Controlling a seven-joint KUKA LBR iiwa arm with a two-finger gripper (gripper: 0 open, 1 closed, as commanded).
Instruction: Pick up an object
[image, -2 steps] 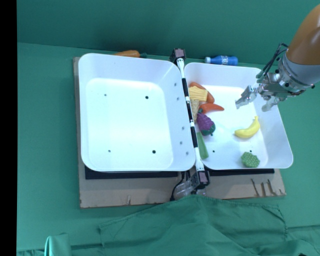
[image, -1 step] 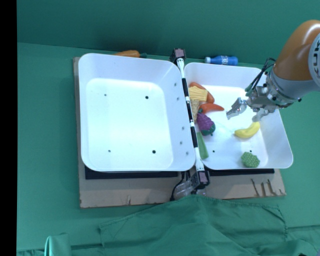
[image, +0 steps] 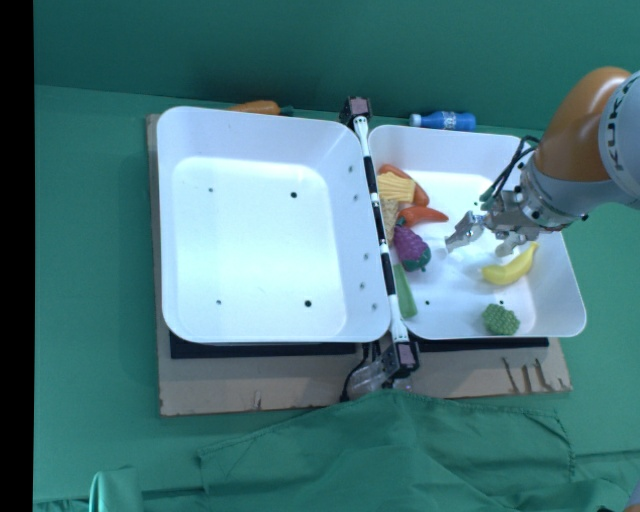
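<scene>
The jaws (image: 487, 231) hang spread and empty over the right bin (image: 560, 310); the banana (image: 510, 267) lies just below them, long axis slanting up-right.

tool (image: 487, 233) low over right bin (image: 560, 300), beside banana (image: 511, 266); toy foods along its left wall

Bright, even overhead light. Glare washes out the floor of the left shallow white plastic bin (image: 262, 240). Shadows stay soft; focus is slightly soft throughout.
</scene>
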